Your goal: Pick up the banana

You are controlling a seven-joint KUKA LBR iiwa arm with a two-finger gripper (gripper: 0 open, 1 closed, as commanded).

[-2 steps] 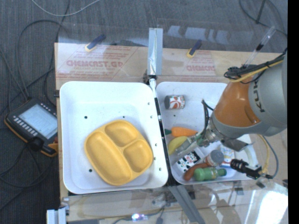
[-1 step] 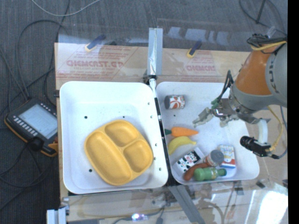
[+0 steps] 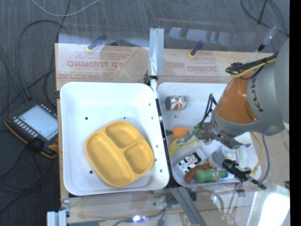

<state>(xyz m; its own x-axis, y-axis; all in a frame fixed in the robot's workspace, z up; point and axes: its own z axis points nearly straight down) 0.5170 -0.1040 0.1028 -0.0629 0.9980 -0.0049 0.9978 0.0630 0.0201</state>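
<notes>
You see two white bins | left bin (image 3: 75,126): one yellow divided plate (image 3: 120,153) | right bin (image 3: 197,89): one banana (image 3: 174,146) by its left wall, one can (image 3: 176,103), one carrot (image 3: 179,132), one green bottle (image 3: 210,175) | gripper (image 3: 197,135) just right of the banana, grip state unclear.
</notes>
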